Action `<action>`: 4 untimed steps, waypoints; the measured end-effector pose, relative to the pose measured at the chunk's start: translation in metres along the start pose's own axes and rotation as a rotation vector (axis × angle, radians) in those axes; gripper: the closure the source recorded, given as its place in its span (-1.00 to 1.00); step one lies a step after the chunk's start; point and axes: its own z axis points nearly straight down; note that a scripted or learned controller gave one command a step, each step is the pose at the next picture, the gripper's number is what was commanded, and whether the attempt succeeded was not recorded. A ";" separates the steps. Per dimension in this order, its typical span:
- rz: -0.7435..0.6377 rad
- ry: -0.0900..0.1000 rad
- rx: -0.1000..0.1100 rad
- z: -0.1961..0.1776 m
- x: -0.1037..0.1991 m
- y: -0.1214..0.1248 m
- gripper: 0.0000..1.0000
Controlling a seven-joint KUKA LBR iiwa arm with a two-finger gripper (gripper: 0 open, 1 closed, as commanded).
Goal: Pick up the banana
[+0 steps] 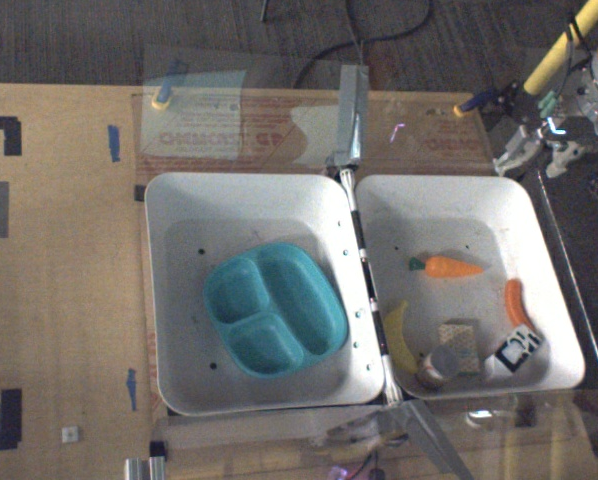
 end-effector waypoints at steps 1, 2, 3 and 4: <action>0.171 0.000 0.002 0.099 0.076 -0.069 -1.00; 0.006 -0.001 -0.012 0.171 0.108 -0.153 -1.00; 0.185 -0.002 -0.018 0.171 0.118 -0.168 -1.00; 0.193 -0.006 -0.016 0.164 0.114 -0.168 1.00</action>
